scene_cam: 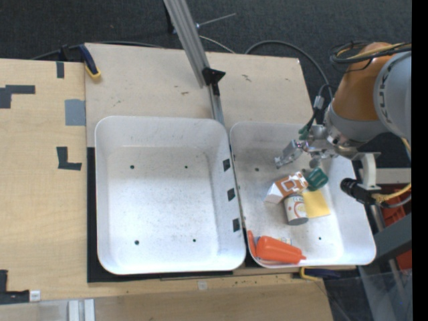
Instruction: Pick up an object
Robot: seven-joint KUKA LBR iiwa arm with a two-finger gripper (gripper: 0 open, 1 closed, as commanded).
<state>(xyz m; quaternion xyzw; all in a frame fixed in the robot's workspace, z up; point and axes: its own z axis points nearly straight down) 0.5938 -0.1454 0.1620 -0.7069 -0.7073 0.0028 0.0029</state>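
Observation:
My gripper (287,155) hangs over the upper middle of the right bin (354,243), at the end of the grey and orange arm. Just below it lies a cluster of objects: a small white and brown carton (283,187), a short can (295,210), a yellow block (316,204) and a dark green piece (316,178). An orange carrot-shaped toy (276,249) lies along the bin's front edge. The gripper is above and slightly left of the cluster, with nothing seen in its grasp.
The left bin (107,199) stands beside the right one, with a shared raised rim between them. A slanted metal pole (190,35) rises behind the bins. Cables (281,45) run across the bench at the back right.

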